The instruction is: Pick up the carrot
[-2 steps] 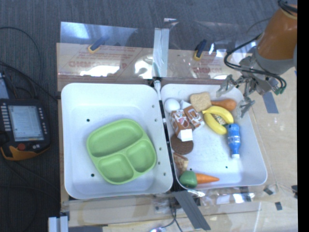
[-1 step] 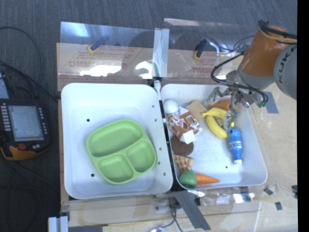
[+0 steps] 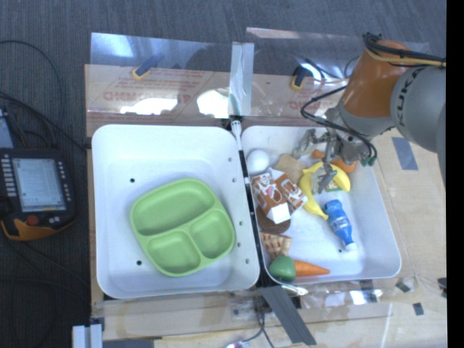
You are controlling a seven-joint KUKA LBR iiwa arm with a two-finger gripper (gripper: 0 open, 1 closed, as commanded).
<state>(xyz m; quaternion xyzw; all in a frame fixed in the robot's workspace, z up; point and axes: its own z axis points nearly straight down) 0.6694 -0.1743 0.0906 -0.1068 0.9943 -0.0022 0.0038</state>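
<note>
The carrot [image 3: 312, 270] is a small orange cone lying on its side at the near edge of the right bin [image 3: 377, 256], its thick end against a round green item [image 3: 283, 268]. My gripper [image 3: 328, 171] hangs over the far part of the same bin, just above a yellow banana [image 3: 319, 187], and well away from the carrot. An orange piece [image 3: 344, 167] shows beside the gripper; what it is cannot be made out. The grey arm with its orange band [image 3: 373, 82] comes in from the upper right.
The right bin also holds a blue bottle [image 3: 339, 223], a red and white carton [image 3: 278, 194], a white egg [image 3: 257, 159], a waffle [image 3: 274, 245] and a brown item [image 3: 288, 164]. A green divided plate [image 3: 181, 227] lies in the left bin [image 3: 116, 158].
</note>
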